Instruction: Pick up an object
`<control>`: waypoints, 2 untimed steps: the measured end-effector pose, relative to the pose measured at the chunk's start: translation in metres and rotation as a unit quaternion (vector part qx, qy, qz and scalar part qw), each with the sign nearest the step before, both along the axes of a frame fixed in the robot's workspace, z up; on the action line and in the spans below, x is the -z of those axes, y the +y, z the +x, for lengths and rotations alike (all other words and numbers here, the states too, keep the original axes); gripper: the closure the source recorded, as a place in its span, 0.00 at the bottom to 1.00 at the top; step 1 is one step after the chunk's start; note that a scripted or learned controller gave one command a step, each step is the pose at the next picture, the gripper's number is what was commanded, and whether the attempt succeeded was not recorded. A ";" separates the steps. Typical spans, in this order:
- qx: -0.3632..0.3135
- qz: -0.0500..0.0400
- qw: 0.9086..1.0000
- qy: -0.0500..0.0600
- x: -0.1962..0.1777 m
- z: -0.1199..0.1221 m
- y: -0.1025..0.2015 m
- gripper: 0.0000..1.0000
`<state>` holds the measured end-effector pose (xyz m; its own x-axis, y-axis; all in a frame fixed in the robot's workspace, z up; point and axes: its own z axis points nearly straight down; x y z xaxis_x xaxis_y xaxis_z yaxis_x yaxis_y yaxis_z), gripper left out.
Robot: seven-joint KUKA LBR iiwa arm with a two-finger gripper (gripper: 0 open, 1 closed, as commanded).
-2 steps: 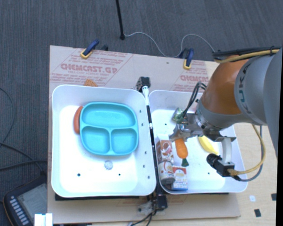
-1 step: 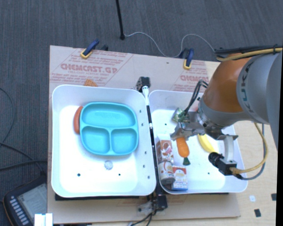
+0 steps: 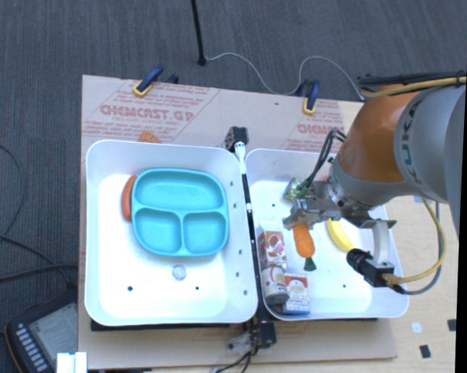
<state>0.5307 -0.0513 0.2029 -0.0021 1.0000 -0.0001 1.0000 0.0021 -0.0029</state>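
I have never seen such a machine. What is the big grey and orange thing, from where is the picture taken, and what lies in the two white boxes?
It is a robot arm, reaching in from the right. One fixed camera looks down on the bench at a slant. The arm's hand sits low over the right bin, just above a toy carrot; I cannot tell whether it holds anything. That bin also has a banana and a small printed carton along its left wall. The left bin holds a blue divided plate with a reddish item beside it.
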 end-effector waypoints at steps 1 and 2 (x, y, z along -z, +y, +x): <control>0.000 0.000 1.000 0.000 -0.010 0.000 0.000 1.00; 0.001 0.000 1.000 -0.001 -0.011 -0.031 0.042 1.00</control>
